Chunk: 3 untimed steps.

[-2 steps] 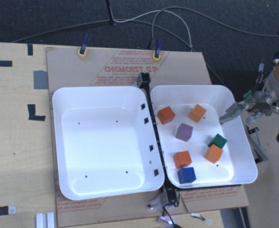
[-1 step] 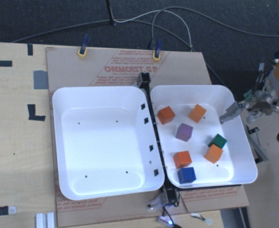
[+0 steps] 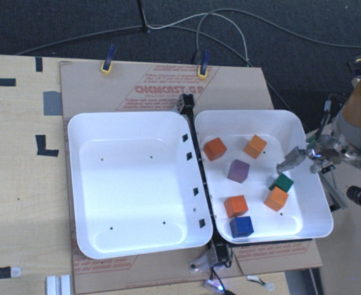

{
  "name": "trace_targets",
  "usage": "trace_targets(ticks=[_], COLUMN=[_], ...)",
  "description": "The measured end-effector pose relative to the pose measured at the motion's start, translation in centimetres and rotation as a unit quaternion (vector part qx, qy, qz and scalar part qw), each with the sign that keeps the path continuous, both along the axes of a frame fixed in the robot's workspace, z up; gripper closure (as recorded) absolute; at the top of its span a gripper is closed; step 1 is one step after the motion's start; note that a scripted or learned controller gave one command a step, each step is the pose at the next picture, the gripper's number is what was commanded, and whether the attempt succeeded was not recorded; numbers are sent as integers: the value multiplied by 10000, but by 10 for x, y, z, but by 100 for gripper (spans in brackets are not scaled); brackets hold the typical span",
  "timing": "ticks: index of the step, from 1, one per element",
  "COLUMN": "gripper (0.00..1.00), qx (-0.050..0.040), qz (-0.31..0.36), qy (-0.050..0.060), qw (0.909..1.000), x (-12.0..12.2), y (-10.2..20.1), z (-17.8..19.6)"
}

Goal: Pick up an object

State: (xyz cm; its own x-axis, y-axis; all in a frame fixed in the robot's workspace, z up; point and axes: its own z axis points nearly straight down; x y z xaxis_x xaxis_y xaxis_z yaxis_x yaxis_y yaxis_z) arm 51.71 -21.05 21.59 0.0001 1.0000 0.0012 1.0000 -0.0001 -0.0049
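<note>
Well left of the gripper (image 3: pixel 294 160), left bin (image 3: pixel 131 189), bare white. Nearer, in the right bin (image 3: pixel 312 223): orange cube (image 3: pixel 214 148), purple cube (image 3: pixel 238 171), red-orange cube (image 3: pixel 235 205), blue cube (image 3: pixel 241 226) below-left at the front wall. Up-left of the gripper, another orange cube (image 3: pixel 255 145). Just below it, green cube (image 3: pixel 284 182) touching an orange cube (image 3: pixel 277 198). Over the bin's right rim, nothing gripped; cannot tell finger spread.

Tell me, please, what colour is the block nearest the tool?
Green, seen in the camera view, just above an orange block.
</note>
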Motion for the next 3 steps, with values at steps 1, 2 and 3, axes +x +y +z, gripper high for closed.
trace_targets(ticks=[1,2,3], gripper=[0,0,100], qx=[2,-30,-36], qz=[8,-5,-1], qy=[2,-50,-81], qw=[10000,10000,10000], x=[6,12,14], y=[8,-1,0], z=[-55,-110,-96])
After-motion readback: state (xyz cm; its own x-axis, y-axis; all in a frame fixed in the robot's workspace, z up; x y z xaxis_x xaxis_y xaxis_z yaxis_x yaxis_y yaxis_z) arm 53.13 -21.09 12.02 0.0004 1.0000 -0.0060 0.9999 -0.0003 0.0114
